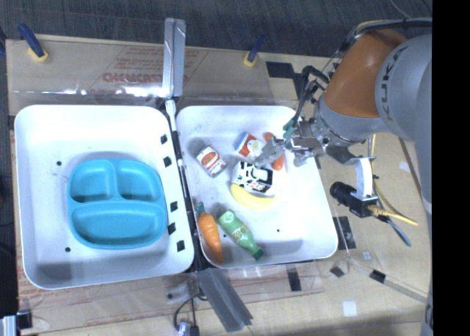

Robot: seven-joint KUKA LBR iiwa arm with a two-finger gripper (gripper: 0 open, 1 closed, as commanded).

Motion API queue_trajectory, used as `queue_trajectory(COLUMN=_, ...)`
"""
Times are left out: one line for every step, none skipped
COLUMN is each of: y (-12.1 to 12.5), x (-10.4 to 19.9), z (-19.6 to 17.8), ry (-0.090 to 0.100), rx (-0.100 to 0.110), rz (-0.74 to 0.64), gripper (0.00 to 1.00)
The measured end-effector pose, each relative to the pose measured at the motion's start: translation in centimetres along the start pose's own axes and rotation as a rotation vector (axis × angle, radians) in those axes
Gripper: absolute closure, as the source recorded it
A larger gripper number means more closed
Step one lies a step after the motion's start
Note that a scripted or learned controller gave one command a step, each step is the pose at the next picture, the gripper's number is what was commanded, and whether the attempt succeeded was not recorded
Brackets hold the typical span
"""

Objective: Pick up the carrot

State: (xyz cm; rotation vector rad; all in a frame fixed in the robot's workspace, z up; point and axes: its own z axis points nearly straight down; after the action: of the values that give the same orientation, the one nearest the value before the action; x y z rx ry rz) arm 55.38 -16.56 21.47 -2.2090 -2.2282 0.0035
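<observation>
1. The carrot (pixel 211 233) lies in the right bin (pixel 308 235), at its lower left corner, just beside the green bottle (pixel 239 233)
2. The gripper (pixel 273 152) hovers well above the carrot, over a black-and-white carton (pixel 253 177); its opening I cannot tell

Orange carrot (pixel 211 234) with green top; green bottle (pixel 239 233); yellow banana (pixel 251 198); black-and-white patterned carton (pixel 254 176); blue tray (pixel 116 203); white bins (pixel 44 268).
</observation>
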Motion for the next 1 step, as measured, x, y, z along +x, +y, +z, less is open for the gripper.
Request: queue_trajectory(y=-3.24, x=-1.83, z=-1.16, ry=0.001, rx=0.002, rz=0.19, gripper=0.0)
